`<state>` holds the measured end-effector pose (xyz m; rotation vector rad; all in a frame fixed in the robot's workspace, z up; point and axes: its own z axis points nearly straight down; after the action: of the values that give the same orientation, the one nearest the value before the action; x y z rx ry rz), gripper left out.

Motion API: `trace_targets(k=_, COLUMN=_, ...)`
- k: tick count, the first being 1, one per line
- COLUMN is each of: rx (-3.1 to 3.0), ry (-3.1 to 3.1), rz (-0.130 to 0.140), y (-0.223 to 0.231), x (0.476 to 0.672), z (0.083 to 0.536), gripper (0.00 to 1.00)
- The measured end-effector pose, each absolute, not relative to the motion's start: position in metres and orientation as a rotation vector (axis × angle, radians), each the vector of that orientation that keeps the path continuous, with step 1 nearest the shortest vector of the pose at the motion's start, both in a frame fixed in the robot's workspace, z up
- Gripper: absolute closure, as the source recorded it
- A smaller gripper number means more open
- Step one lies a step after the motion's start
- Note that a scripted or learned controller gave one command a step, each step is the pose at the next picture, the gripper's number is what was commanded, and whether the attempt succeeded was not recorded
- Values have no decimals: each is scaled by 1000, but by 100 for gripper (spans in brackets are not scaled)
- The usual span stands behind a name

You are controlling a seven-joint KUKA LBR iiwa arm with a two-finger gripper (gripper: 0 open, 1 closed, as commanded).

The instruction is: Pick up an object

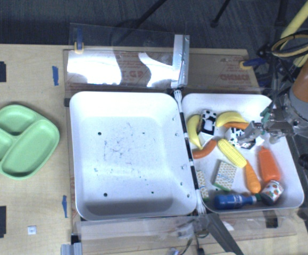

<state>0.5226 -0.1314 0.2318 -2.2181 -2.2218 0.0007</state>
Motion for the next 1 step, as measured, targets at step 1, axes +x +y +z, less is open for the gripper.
trace_targets(k=1, rx=-2123, ry=-2314, rz=0, y=-122, x=490, z=123, gripper=0)
